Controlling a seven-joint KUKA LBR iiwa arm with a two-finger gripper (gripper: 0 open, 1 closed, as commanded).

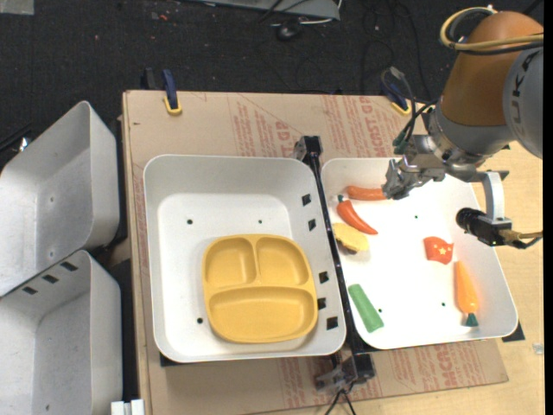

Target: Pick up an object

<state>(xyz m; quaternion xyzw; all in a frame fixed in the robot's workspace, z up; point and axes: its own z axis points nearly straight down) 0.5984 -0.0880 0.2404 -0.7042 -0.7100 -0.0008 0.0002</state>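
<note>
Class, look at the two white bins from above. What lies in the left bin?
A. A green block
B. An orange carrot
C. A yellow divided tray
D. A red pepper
C: the yellow divided tray lies alone on the floor of the left bin, while the green block, the carrot and the red pepper all lie in the right bin.

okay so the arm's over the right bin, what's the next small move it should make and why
Probably a short drop straight down. The gripper sits at the right end of the orange sausage-shaped piece near the right bin's far edge, and nothing shows held in it, so lowering around that piece seems the likeliest start to a pick.
</note>
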